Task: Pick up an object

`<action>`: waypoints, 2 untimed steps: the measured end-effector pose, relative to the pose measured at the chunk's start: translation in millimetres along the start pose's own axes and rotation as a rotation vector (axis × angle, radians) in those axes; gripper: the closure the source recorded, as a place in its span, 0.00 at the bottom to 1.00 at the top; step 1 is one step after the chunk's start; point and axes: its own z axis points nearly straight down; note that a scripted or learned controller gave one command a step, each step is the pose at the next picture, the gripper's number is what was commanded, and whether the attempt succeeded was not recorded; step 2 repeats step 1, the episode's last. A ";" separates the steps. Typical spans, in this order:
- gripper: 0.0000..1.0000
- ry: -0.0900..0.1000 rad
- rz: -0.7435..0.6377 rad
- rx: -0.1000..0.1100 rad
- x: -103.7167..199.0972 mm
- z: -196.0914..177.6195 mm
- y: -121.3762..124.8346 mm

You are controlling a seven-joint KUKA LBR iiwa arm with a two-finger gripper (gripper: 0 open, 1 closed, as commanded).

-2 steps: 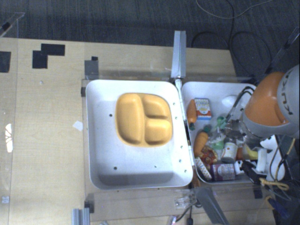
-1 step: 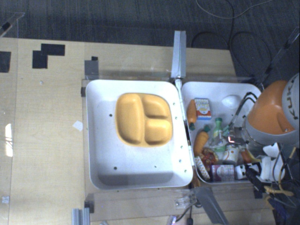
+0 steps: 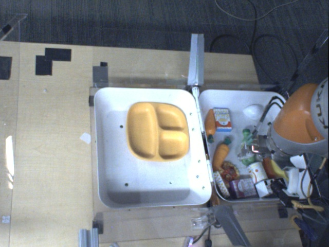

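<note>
a wooden tabletop [image 3: 51,153] carries two white bins side by side. the left bin [image 3: 110,153] holds just a yellow divided tray [image 3: 157,130]. the right bin [image 3: 234,94], beside that tray, is crowded with toy food: two carrots [image 3: 220,156], a small carton [image 3: 222,119], packets. the grey and orange arm [image 3: 303,120] leans over this pile, likely choosing something to lift. its pincer [image 3: 255,149] sits low among the items, and i cannot tell its state. the arm hides part of the pile.
</note>
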 end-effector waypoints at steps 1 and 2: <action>1.00 -0.001 0.152 0.039 69.6 -118.8 10.0; 1.00 -0.001 0.152 0.039 69.6 -118.8 10.0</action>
